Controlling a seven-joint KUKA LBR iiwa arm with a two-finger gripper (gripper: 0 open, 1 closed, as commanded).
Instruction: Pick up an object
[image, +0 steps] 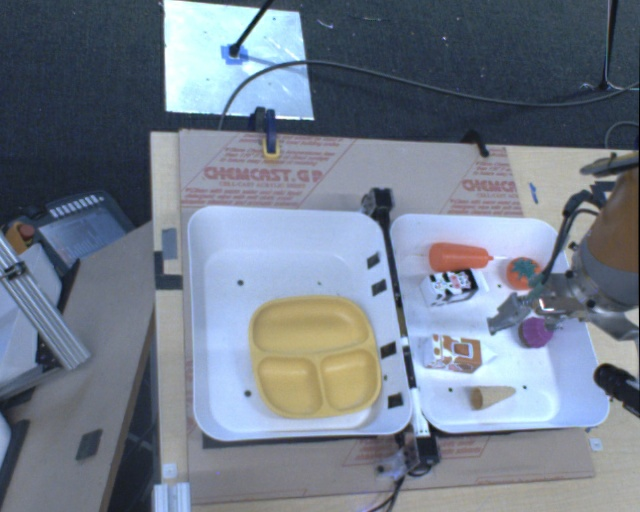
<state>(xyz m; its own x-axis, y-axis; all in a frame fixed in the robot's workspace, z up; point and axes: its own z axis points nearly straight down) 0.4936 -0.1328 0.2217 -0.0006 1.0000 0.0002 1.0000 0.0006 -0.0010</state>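
- Lying in the right bin (570, 400), near its right wall: a small purple object (536, 333), rounded and matte, the item nearest the gripper (520, 312).
- Fingers: grey, angled down and leftward from the arm (612, 250); whether they were apart or together could not be told. One grey tip (503, 320) sat just left of the purple object, which lay beside and below it, not visibly between the two.
- Other contents of the right bin: an orange carrot-shaped piece (460, 256), smooth and tapered; a round orange-and-green piece (521, 271); a black-and-white carton (451, 287); an orange-and-white carton (456, 352); a tan cone (492, 396) lying on its side.
- Left bin (215, 250): a yellow three-compartment plate (315, 354), glossy plastic with rounded corners.
- Desk (330, 165): brown printed board beneath both white bins.
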